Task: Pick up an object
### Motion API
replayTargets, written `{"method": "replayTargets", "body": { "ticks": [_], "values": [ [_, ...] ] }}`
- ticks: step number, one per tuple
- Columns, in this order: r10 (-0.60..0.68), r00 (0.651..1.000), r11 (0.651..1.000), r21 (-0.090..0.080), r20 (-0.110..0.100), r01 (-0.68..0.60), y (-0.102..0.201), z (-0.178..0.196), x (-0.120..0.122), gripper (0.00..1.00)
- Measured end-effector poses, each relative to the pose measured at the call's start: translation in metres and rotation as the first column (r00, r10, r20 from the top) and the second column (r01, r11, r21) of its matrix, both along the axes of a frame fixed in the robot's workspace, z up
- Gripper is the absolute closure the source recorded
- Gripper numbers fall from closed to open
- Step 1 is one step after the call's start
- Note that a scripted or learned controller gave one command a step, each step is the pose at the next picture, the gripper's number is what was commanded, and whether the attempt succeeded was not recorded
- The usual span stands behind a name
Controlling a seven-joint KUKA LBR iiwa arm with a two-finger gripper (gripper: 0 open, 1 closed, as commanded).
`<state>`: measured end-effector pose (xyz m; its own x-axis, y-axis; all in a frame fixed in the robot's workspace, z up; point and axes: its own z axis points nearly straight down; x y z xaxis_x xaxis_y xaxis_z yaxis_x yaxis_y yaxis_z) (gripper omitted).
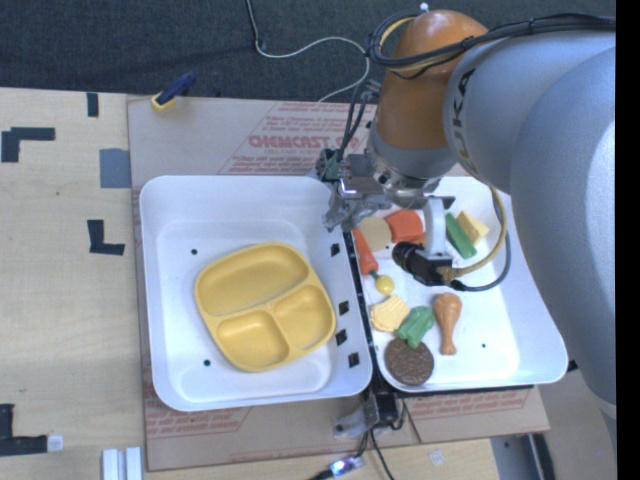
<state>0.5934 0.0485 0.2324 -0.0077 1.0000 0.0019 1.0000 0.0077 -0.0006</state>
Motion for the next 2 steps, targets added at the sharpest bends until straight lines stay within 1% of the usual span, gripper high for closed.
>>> {"method": "replayTargets", "body": {
  "ticks": [1,2],
  "values": [
    [-0.005,1.0,1.0,-0.003,-0.001,0.005,0.008,-0.006,0.006,1.0],
    [-0.007,1.0,1.0,-0.003,-0.003,0.007,0.008,-0.019,-0.004,1.0]
  ]
}}
